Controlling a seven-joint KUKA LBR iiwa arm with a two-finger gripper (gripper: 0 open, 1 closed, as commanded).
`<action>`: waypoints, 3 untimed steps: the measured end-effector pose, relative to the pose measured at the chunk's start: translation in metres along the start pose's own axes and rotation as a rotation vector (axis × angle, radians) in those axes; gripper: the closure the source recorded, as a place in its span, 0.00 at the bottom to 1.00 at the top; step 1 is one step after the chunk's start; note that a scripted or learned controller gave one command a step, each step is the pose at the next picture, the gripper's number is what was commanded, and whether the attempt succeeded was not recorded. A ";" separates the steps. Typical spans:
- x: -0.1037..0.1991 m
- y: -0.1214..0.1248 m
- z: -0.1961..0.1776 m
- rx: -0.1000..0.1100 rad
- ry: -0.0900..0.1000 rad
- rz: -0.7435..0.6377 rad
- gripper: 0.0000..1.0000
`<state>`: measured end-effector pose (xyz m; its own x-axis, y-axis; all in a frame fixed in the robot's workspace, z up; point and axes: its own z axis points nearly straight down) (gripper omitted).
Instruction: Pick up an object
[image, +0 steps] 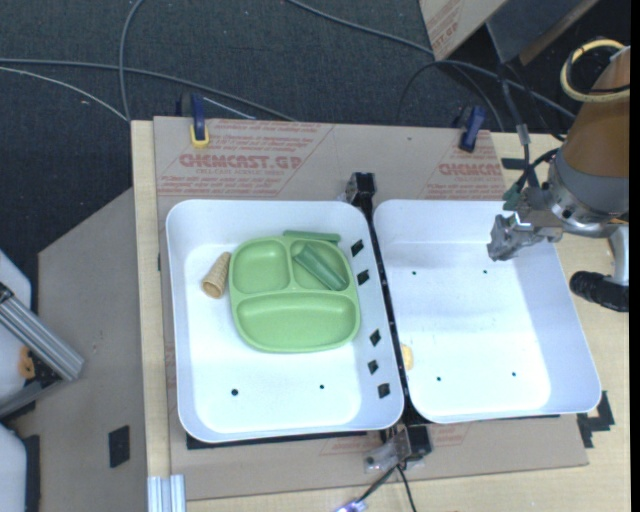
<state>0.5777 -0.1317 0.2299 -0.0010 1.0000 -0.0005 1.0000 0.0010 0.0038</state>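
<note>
A: Tool (503, 243) sits over the upper right of the right bin (520, 395). I cannot tell how it is set, or whether it has hold of anything.

B: Candidates are all in the left bin (200, 400): 1 green divided plate (295, 320), a green piece (322, 266) in its upper right compartment, a cone (215, 275) just beside its left rim.

A: Risk: a descent here likely closes on nothing. The cone may roll; the flat plate offers little edge.

Robotics lab: clamped bench board (300, 150), loose floor cables (130, 70).
</note>
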 end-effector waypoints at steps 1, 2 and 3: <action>0.061 -0.012 0.005 0.007 0.004 -0.005 1.00; 0.118 -0.031 0.013 0.009 0.005 -0.005 1.00; 0.170 -0.038 0.003 0.004 0.004 -0.006 1.00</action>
<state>0.5394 0.0383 0.2266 -0.0066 1.0000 0.0032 1.0000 0.0066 -0.0005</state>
